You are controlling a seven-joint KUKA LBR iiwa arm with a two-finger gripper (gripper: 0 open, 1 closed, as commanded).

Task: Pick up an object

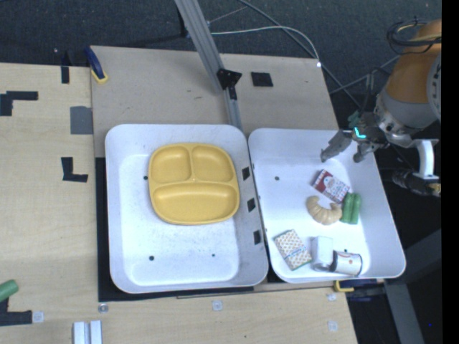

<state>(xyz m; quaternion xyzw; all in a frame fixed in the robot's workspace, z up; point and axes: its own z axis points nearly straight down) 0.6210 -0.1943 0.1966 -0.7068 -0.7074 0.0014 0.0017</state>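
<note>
My gripper (347,149) hangs over the upper right part of the right bin (287,153), its two dark fingers spread apart with nothing between them. Below it in that bin lie a small red and white carton (330,186), a tan croissant-shaped piece (323,210), a green cylinder (351,208), a checkered white packet (292,249) and a white cup on its side (338,259). The carton is the closest, a short way below and left of the fingers.
The left bin (129,213) holds a yellow divided plate (193,183). A metal pole (204,38) slants in from the top to the ridge between the bins. Cables run across the dark floor behind. A green object (7,289) lies at the bench's far left edge.
</note>
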